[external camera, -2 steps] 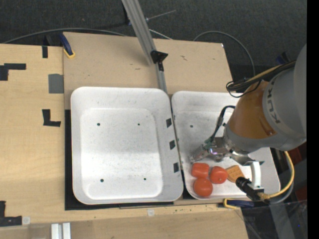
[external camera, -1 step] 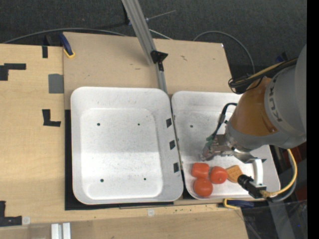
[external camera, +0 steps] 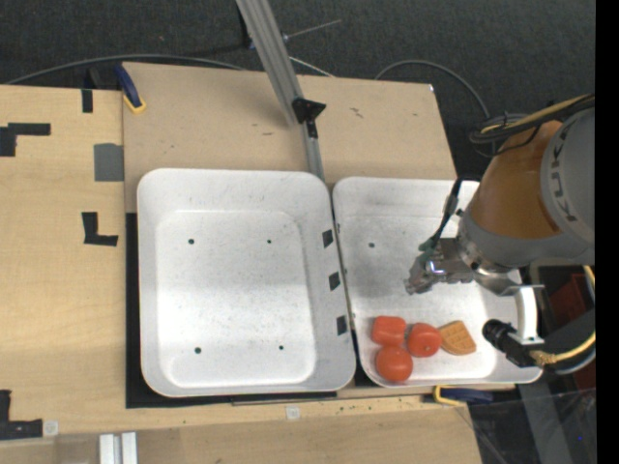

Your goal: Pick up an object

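The arm's bulky grey and orange wrist covers much of the right bin's [external camera: 387, 206] far right side, and the gripper [external camera: 424, 276] shows only as a small cluster of dull metal poking out from under it, low over the bin floor; whether it is spread or pressed together I cannot tell, and nothing is visible in it. Just nearer the camera, along the bin's front edge, lie three rounded red objects bunched together: one [external camera: 389, 331] to the left, one [external camera: 423, 340] touching it on the right, and a third [external camera: 393, 363] below them against the front rim. Their skins look smooth and matte, like plastic play fruit, though the exact kind is too small to make out. Beside them on the right sits a flat orange-tan piece [external camera: 458, 337], roughly wedge-shaped with a textured face. The left bin [external camera: 232, 278] is glossy white plastic, speckled with fine dark grit and rounded at the corners. A slim grey metal rail [external camera: 276, 56] slants down to the gap between the bins.
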Controlling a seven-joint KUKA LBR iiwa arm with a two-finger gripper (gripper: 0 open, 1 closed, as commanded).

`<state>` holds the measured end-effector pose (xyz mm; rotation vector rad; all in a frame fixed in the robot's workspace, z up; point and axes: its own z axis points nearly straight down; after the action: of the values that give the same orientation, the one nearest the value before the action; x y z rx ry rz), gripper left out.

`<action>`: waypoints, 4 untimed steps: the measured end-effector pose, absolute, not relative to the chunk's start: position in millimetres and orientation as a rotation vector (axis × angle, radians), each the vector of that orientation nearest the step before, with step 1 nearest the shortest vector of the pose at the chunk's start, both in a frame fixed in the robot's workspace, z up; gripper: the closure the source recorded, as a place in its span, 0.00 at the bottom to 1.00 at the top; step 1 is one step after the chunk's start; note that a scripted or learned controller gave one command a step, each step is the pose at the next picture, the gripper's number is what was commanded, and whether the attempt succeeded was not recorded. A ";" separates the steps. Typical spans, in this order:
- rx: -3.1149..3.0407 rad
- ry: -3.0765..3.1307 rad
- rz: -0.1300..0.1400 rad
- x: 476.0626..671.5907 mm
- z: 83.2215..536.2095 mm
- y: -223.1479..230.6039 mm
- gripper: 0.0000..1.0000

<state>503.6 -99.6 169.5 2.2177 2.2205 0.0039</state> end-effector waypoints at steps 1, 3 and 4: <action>2.217 2.221 0.004 504.7 222.2 -99.3 1.00; 2.214 2.231 0.001 534.4 237.9 -41.8 1.00; 2.214 2.232 0.001 563.4 233.1 15.9 1.00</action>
<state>563.4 15.9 233.1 2.2138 2.2315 0.0013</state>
